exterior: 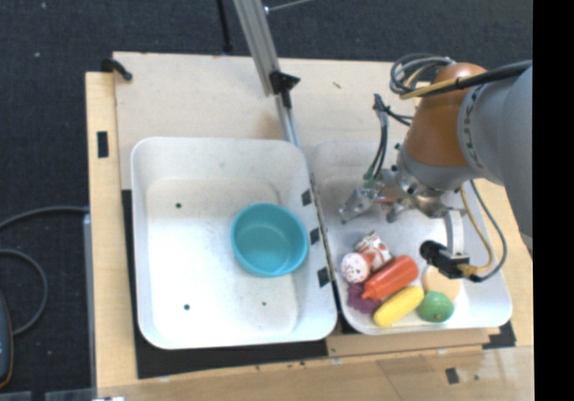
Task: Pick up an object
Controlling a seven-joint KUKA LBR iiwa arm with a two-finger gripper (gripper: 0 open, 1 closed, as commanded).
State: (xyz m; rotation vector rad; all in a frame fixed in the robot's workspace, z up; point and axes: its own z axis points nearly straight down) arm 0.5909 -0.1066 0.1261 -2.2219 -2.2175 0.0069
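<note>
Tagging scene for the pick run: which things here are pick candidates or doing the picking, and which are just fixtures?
Job:
gripper, above the right bin
orange carrot-shaped toy
yellow toy
green ball
red-and-white toy
blue bowl, in the left bin

Lying about:
left bin
right bin
metal pole
wooden bench

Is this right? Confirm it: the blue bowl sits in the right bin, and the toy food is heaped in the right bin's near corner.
Not quite. The camera view shows the blue bowl in the left bin, not the right bin. The toy food is indeed heaped in the right bin's near corner.
</note>
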